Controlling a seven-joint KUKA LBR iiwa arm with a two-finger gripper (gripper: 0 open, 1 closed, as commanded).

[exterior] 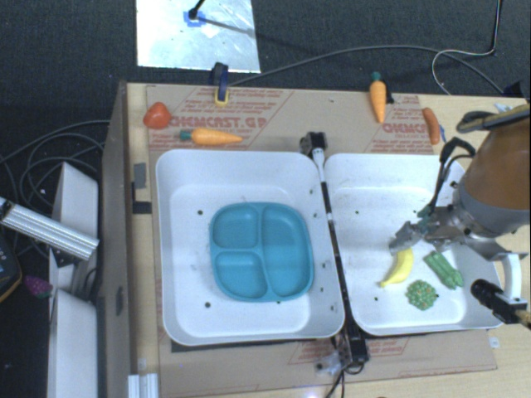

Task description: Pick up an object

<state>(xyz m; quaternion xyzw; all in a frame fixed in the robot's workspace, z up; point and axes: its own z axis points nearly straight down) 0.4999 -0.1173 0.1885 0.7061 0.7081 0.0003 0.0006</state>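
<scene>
The right bin point(365, 189) holds three toy foods near its front right. A yellow banana point(398, 267) lies tilted, a green pickle point(443, 269) lies to its right, and a broccoli floret point(421, 294) sits in front of both. My gripper point(408, 235) hangs low over the bin, just above the banana's upper end and left of the pickle. I see nothing held in it. The grey arm with its orange band point(498, 172) comes in from the right and hides the bin's right wall.
The left bin point(182, 222) holds a blue divided plate point(261, 249). On the bench behind the bins lie a red tomato point(157, 115), a carrot point(211, 137), a second carrot point(378, 98) and an orange sausage-like toy point(431, 125). A black clamp point(314, 144) sits between the bins.
</scene>
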